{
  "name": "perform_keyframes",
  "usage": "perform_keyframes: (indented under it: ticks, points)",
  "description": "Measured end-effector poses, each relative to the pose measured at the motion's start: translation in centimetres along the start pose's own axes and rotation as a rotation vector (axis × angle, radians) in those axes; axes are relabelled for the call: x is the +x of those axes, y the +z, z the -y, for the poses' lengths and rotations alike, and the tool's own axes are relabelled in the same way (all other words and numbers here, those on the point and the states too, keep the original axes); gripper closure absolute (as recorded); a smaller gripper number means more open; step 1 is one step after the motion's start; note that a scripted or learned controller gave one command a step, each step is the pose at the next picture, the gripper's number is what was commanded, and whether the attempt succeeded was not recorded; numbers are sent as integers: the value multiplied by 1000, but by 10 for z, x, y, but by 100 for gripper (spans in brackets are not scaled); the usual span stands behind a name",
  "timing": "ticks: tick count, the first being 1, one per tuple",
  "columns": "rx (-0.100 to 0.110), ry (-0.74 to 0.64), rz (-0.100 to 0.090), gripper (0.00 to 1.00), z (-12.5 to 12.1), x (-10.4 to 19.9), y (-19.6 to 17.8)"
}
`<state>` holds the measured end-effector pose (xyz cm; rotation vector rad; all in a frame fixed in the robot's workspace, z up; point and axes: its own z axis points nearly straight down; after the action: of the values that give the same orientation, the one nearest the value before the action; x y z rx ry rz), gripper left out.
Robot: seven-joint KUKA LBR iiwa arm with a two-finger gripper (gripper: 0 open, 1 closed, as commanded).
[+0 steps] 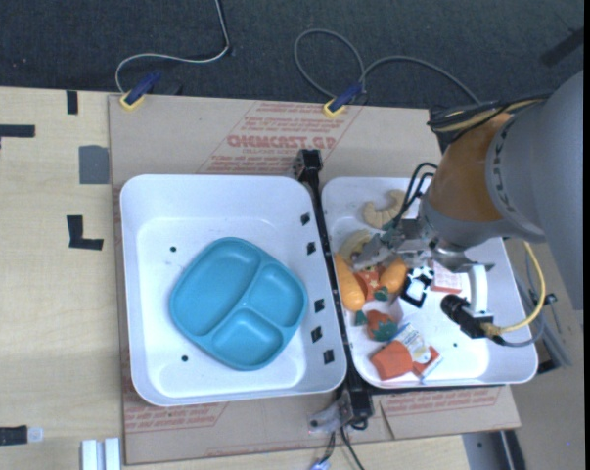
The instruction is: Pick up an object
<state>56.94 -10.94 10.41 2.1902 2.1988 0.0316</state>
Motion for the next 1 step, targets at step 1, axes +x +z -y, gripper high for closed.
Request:
perform_keyframes:
  ticks: [1]
  points:
    - [43,4,-12,0,0,-2,15]
